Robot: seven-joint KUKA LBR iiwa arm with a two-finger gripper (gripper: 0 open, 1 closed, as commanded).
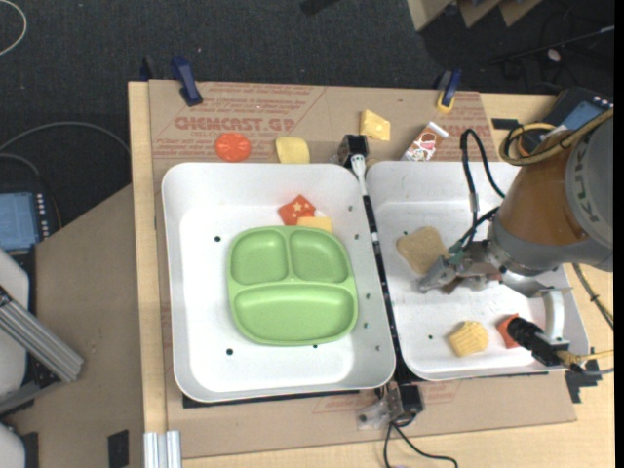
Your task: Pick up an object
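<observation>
A: What sits nearest the lens?

B: A yellow corn-like toy (469, 337) and an orange-red piece (508, 330) at the right bin's (429, 187) front edge.

A: And the gripper (441, 276)?

B: Low in that bin, just beside a tan bread-shaped piece (420, 249) at its upper left. I can't tell how it is set.

A: Any writing?

B: "CHEMCAST" in red on the board (255, 115) behind the green divided plate (291, 286).

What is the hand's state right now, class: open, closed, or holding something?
Hand: low in the right bin, beside the tan piece; open or closed cannot be told.
</observation>
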